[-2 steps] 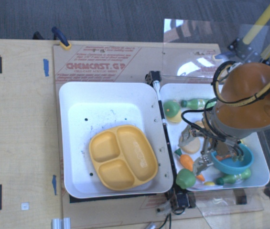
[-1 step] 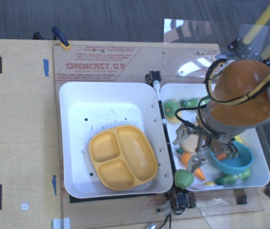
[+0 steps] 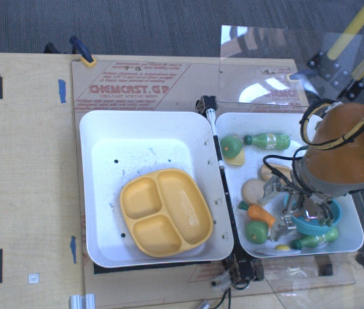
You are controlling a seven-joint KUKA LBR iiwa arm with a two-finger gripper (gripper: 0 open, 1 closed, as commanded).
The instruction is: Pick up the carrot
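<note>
In the right bin (image 3: 355,234), among the crowded toy food, we find the carrot (image 3: 259,213) lying on the floor near the bin's left wall, orange body pointing down-right with a bit of green at its upper-left end. It sits apart from the gripper (image 3: 289,212), which hovers low just to its right; we judge the pick as not yet made, since nothing orange shows between the fingers. We cannot tell from this slanted look down whether the pincer is spread or pressed together, as the metal parts blur into the clutter under the wrist. What is left, as we read it, is the whole grasp and the lift. Room is tight: a green round piece (image 3: 256,232) lies just below the carrot, a pale beige piece (image 3: 254,190) just above it, and a blue ring (image 3: 317,223) and a green bottle-like piece (image 3: 314,239) lie under and right of the wrist. The divider wall between the bins stands near the carrot's left, so we would expect little slack on that side. The left bin (image 3: 98,172) holds a yellow divided plate (image 3: 165,212) with open white floor around it. Higher in the right bin a green bottle (image 3: 267,140) lies well apart.
</note>
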